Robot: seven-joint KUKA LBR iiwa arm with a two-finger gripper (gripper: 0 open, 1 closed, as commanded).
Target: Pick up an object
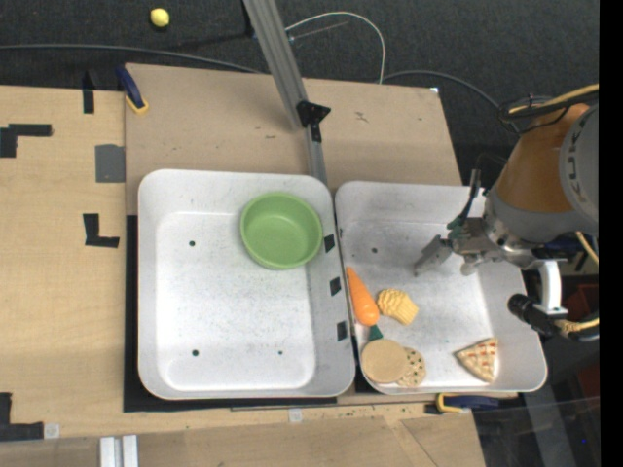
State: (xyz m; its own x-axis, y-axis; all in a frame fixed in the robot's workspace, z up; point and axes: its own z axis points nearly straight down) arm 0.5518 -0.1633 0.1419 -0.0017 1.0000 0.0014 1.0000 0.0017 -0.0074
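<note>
Flanking two white bins [156, 261]: tan bench [58, 261]; dark carpet [78, 8]

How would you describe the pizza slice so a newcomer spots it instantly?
Look in the right bin, at its near right corner. The pizza slice lies there alone, to the right of the cookie. It is the one triangular piece, tan with a reddish top, while the carrot is long and orange.

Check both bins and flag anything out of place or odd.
A small yellow ball lies off the bench on the dark floor at upper left, far from both bins. Otherwise nothing stands out: the green bowl sits upright in the left bin.
</note>
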